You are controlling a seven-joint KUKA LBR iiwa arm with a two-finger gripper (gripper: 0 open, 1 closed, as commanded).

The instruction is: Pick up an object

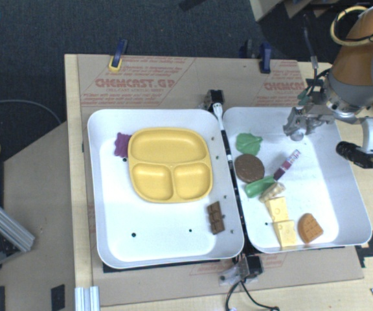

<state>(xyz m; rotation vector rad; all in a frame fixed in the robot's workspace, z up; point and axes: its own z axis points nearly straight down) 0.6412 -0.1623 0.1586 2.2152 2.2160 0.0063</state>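
Observation:
My gripper [296, 129] hangs over the far part of the right bin [342, 193], near its back rim. I see nothing in it. Below and to its left lie a small purple and red tube [287, 164], a round brown cookie [249, 168] and a green piece [248, 142]. Nearer the front are a second green piece [259, 187], two yellow cheese blocks [278, 208] [285, 232] and an orange bread-like piece [310, 227].
The left bin [141, 238] holds a yellow divided plate [171, 163], a purple item [122, 144] at the plate's left edge, and a brown chocolate bar [215, 217] near the right wall. Clamps [116, 56] [265, 56] stand on the bench's back edge.

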